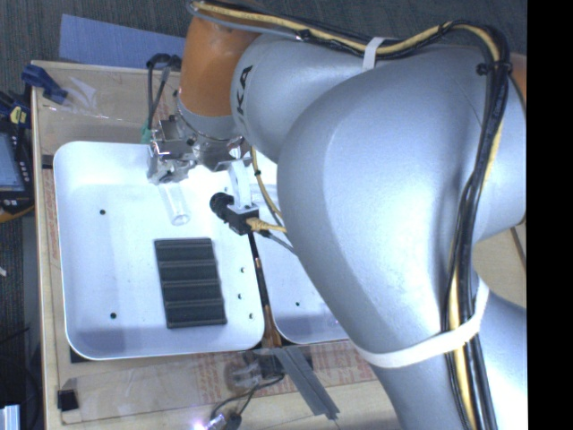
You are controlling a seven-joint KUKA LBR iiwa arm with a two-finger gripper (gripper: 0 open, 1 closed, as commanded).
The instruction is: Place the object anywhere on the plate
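Grey and bulky, the arm point(394, 195) fills the right of the camera view nearest the lens, bending over the right bin point(300, 325) with its orange band point(208, 65) above the left bin's far edge. Its gripper point(208, 197) hangs over the far right part of the left bin point(89, 240), one pale translucent finger point(175, 204) and another beside a black fitting set moderately apart, nothing between them. A dark ribbed rectangular object point(191, 282) lies flat on the left bin's floor, toward its near edge, apart from the fingers.
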